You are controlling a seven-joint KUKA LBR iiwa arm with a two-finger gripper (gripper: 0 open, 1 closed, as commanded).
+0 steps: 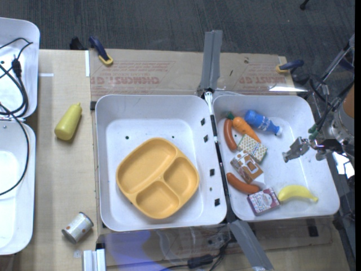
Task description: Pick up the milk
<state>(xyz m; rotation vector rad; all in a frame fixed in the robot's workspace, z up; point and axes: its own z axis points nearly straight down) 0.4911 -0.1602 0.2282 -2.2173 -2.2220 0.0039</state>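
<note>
Right now the gripper [304,149] hangs over the right bin [293,103] w/ fingers spread, holding nothing. The milk [263,200], prob. the pink carton, lies flat near the front edge, just beside the banana [297,193], so grabbing needs care.
</note>
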